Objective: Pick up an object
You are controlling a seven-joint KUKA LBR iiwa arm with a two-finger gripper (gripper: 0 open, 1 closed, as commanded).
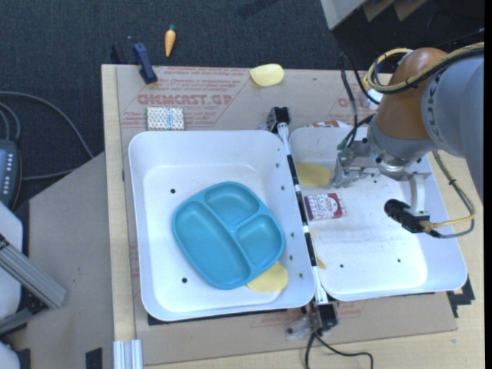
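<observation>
The pincer (344, 169) hung by the yellow piece (313, 174) in the right bin (384, 279) — its state I cannot tell — and so near the wall it risked a glancing miss.

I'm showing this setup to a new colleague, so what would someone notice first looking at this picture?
The bright blue divided plate in the left bin stands out first, with a yellow piece tucked at its lower edge. Next comes the grey arm's orange band above the right bin, its tool low beside a yellow item, with a small red and white packet just below.
</observation>
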